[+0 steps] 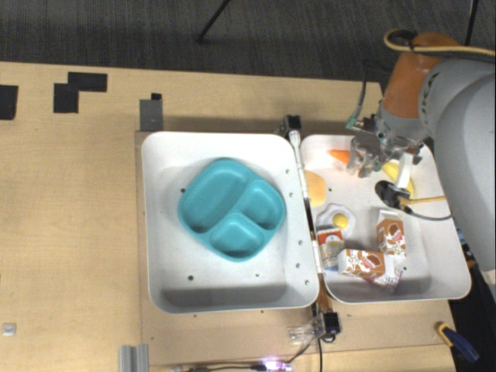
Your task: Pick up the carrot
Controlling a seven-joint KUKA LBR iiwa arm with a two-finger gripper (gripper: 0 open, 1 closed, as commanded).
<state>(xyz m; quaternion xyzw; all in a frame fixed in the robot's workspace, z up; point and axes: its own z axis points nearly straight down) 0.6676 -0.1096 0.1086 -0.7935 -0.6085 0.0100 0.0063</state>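
Note:
The carrot [338,157] is a small orange wedge lying at the back of the right bin [442,285], near its far wall. My gripper [364,163] hangs just to the carrot's right, low over the bin floor, and its tip hides the carrot's right end. Nothing shows the carrot raised off the floor. The arm's orange band [403,84] rises behind the gripper.
In the right bin are a yellow piece [404,173] right of the gripper, a round orange-yellow item [314,183], a fried-egg toy [339,221] and brown-and-white snack packs [370,263]. The left bin [163,285] holds a teal divided plate [232,208].

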